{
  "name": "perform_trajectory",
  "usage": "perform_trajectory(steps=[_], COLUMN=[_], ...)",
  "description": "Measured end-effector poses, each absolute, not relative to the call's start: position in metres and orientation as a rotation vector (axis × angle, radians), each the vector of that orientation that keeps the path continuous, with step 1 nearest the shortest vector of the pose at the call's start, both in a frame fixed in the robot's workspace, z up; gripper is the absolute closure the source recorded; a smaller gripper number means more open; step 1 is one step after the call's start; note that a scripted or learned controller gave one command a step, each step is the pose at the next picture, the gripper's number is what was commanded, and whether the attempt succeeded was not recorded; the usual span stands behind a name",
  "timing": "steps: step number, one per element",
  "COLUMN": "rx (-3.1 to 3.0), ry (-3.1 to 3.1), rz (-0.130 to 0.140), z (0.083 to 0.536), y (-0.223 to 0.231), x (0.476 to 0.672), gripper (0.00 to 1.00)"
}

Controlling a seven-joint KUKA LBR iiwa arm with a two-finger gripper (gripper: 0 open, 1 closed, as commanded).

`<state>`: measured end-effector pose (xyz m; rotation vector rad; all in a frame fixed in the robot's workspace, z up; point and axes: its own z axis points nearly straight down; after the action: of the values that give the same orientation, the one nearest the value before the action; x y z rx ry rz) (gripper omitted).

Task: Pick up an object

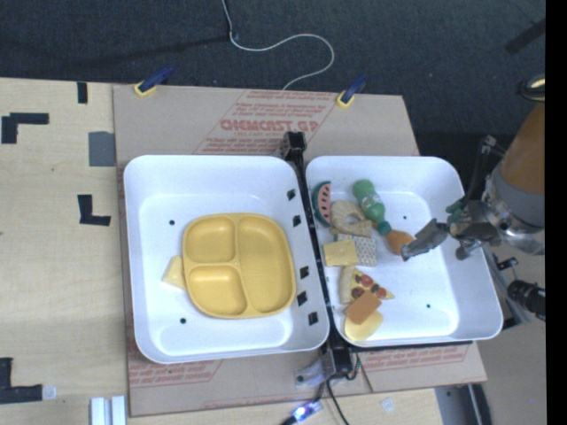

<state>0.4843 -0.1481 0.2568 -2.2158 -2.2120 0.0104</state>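
Observation:
Toy food lies along the left side of the right bin point(443, 321): a green bottle-shaped piece point(368, 199), a watermelon slice point(322, 202), a tan bread piece point(351, 220), an orange piece point(399, 237), a yellow cheese square point(340, 253), a pizza slice point(364, 283), a brown piece point(361, 306) and a pale yellow piece point(364, 326). My gripper point(437, 248) hangs over the right half of this bin, just right of the orange piece. Its fingers stand open with nothing between them.
The left bin point(142, 237) holds a yellow divided plate point(237, 266) with a yellow wedge point(173, 273) poking out from under its left edge. Black clips line the wall between the bins. The arm's orange band is at the far right.

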Motion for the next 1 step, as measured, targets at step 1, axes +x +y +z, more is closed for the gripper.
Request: perform_trajectory(steps=[1], rx=[-2.219], ry=[-2.221], rz=[0.001], z=[0.2617], y=[-0.1480], x=[0.4865], gripper=[0.00])
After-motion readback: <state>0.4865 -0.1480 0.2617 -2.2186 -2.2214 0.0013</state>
